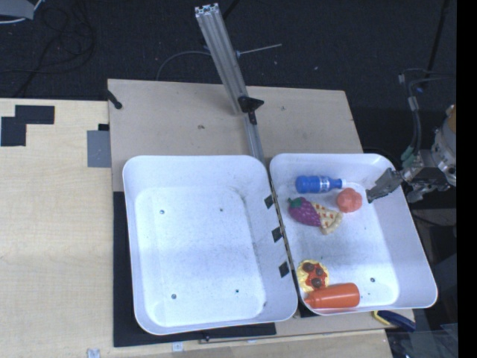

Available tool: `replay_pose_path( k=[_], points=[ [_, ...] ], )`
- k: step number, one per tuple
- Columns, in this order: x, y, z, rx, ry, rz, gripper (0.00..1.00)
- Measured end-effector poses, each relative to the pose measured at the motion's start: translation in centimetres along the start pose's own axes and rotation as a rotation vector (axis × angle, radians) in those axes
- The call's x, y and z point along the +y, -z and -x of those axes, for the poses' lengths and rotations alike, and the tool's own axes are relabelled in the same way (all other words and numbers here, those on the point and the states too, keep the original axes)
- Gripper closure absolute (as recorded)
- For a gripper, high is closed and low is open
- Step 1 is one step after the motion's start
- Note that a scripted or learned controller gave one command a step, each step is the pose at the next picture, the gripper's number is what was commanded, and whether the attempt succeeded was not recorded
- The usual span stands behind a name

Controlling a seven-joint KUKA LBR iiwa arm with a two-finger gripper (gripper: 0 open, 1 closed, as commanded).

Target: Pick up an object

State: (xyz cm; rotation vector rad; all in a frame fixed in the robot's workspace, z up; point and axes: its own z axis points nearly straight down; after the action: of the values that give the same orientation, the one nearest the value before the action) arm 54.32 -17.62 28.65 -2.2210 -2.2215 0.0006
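White plastic, two shallow bins side by side on the bench [313,118]. The left bin [195,245] shows a speckled floor with a few small dark dots. The right bin [402,245] carries all the toys. Near its far wall lies a blue bottle [317,184] on its side, white cap pointing right. Just right of the bottle and a little nearer sits a small red ball [349,200]. Below the bottle a purple bunch of grapes [303,212] lies touching a pizza slice [329,218], which points left under the red ball. Towards the near edge, well apart from that group, a yellow piece with red spots [312,273] rests just above an orange-red sausage [333,297] lying lengthwise along the bin's near wall.

From the right the arm comes in, and the end effector [381,186] hangs over the bin's far right corner, just beside the red ball, its dark tip aimed left and downward. From where I stand I cannot tell how its fingers are set, and I see nothing carried in it. A slanted metal rail [226,58] stands behind the bins.
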Motion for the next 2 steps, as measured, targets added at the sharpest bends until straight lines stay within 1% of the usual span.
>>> replay_pose_path(
  k=[1, 2],
  points=[
    [-0.1, -6.1, 0.7, 0.001, 0.000, -0.005, 0.00],
    [-0.5, -11.4, -0.4, 0.001, 0.000, -0.004, 0.00]
  ],
)
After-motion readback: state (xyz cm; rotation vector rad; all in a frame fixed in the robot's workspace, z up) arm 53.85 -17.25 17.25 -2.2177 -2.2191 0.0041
